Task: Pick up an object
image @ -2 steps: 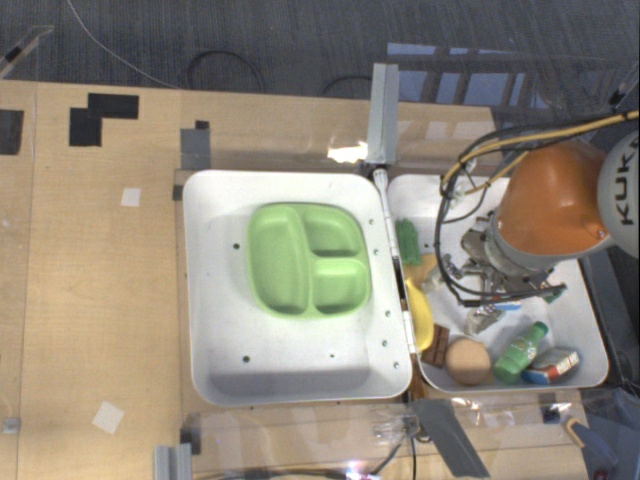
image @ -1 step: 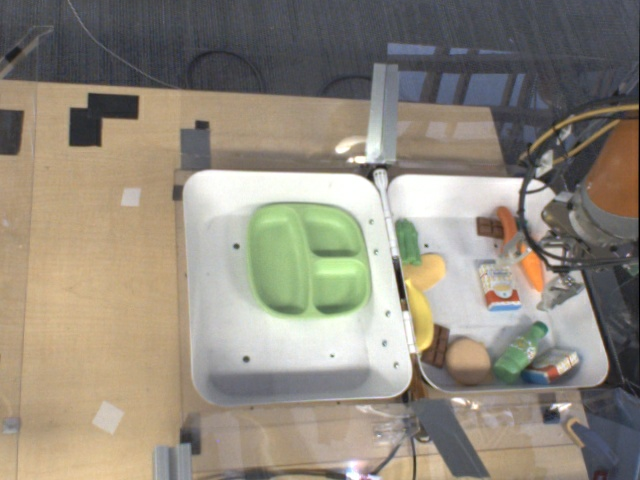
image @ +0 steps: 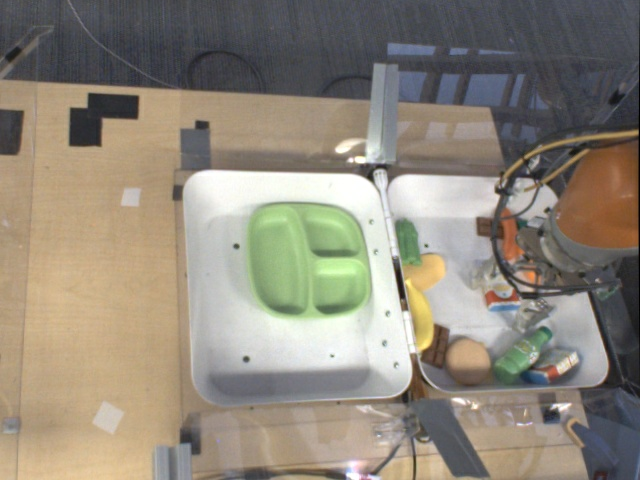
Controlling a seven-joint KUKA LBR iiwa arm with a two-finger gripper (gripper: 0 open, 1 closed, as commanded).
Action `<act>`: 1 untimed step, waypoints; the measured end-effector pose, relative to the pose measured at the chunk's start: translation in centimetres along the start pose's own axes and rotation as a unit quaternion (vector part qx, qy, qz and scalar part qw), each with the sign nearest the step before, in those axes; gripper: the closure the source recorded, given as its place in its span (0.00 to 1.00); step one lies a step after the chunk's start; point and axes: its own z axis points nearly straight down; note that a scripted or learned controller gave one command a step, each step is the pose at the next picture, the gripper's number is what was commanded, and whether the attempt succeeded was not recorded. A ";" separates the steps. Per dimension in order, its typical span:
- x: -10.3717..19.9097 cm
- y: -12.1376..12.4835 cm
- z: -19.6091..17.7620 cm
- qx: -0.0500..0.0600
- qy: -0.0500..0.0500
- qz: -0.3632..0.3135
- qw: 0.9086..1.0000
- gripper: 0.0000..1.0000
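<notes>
Nearest the camera, along the front wall of the right bin (image: 600, 368), lie a tan ball-like object (image: 468, 360), a green bottle (image: 522, 353) and a small red and blue item (image: 552, 366). Further back in that bin sit a yellow banana-like toy (image: 422, 290) and a slim green piece (image: 407, 240) against the divider. In the left bin (image: 215, 268) rests a green sectioned tray (image: 306, 258), by itself.

Coming in from the right, the arm (image: 600, 203) hangs over the right bin, its claw (image: 515, 293) low among cables above a small red and white item (image: 500, 296). Whether the claw is spread or pressed together I cannot tell; wires and the wrist body hide it.

My guess is the nearest candidate for the pick is the green bottle, just in front of the claw. It looks light, rigid plastic, smooth and rounded, so likely to slip or roll. Its long axis runs diagonally, from front-left up to back-right, with the narrower end seemingly toward the claw. Gripping across the body at mid-length, at right angles to that axis, seems safest. Neighbours crowd it on 2 sides, which could foul a clean approach.
</notes>
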 end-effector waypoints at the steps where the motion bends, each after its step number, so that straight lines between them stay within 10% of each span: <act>1: -2.1 2.7 -0.1 0.002 -0.001 -0.082 0.997 0.00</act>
